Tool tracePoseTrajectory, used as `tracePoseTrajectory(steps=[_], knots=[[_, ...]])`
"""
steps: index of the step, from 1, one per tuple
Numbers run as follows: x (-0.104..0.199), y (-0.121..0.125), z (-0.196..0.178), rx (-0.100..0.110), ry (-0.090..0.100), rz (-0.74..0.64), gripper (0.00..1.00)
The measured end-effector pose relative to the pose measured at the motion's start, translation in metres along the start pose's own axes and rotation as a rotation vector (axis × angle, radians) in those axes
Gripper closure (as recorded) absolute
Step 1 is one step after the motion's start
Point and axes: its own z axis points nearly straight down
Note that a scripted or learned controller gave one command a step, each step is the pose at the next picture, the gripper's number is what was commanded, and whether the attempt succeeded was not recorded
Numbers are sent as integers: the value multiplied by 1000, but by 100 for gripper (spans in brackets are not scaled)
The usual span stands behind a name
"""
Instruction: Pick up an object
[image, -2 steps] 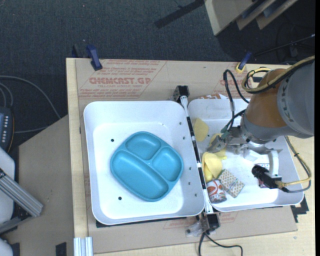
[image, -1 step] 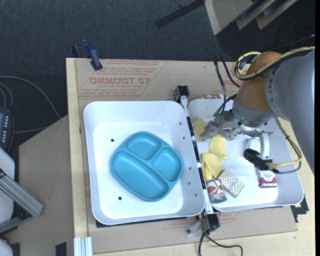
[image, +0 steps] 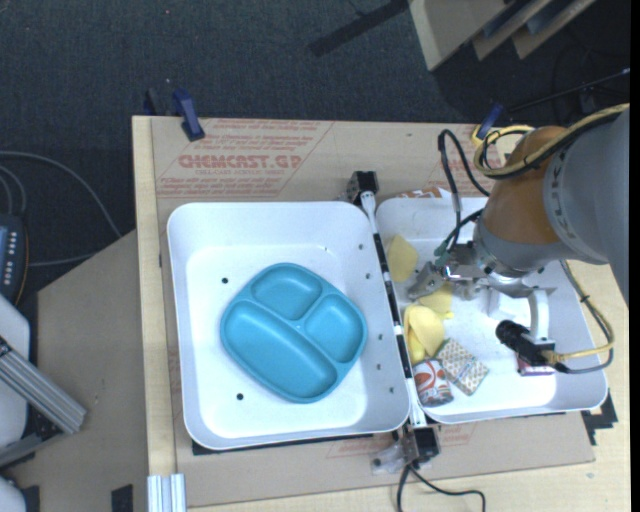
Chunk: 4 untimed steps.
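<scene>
At the frame's right, the arm (image: 590, 190) is a fat grey cylinder with an orange band (image: 520, 205), black and yellow cables looping around its wrist.

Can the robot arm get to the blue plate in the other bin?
Probably yes. The blue plate lies alone in the left bin with nothing on top of it. The gripper is over the right bin now, so the arm would need to cross the middle walls.

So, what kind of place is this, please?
Probably a robotics lab bench set up for grasping trials. A grey arm reaches over two white bins clamped to a board, and loose cables run round it. A blue plate lies in one bin.
</scene>
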Motion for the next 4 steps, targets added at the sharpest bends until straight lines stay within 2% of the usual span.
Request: tracePoseTrajectory(steps=[1, 2, 4], knots=[[0, 1, -11, -5, -1, 0, 100], [0, 1, -11, -4, -1, 1, 0], [-1, -21, 0, -1, 0, 0, 0]])
